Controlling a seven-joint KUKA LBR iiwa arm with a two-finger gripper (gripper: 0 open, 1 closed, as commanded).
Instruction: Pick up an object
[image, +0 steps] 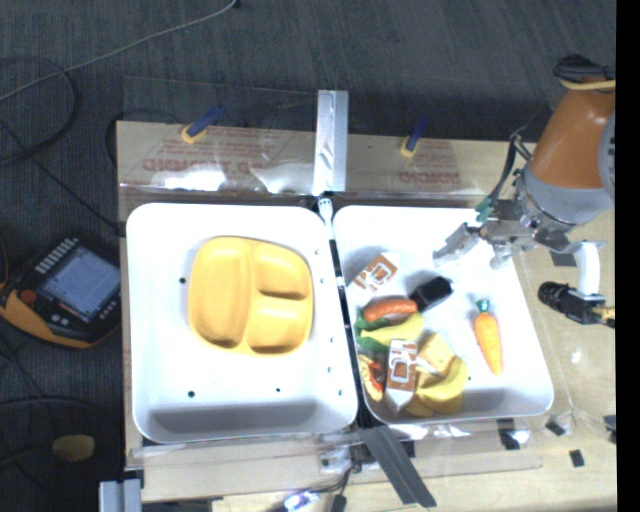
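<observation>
At the near edge of the tabletop (575, 400) we see two shallow white bins side by side. In the right bin (525, 300), nearest us, toy food is heaped toward the near left corner: a yellow banana-like piece (445, 385) under a small printed carton (403, 362), with a red sausage (389, 308) on green leaves just behind it. A toy carrot (487, 340) lies alone to the right of the heap, apart from everything else and pointing roughly toward us. A black block (432, 292) and a second small carton (377, 271) sit a little farther back. The left bin (150, 300) holds a yellow divided plate (250, 294). Farthest, over the right bin's back right corner, hangs the end effector (478, 238), its fingers spread open and holding nothing, with the grey and orange arm behind it. We judge the carrot the easiest pick: it stands clear, so we would move toward us, turn the fingers across its narrow width, descend over its thick middle, and close only once both fingers straddle it. The heap risks a glancing, slipping grasp.
</observation>
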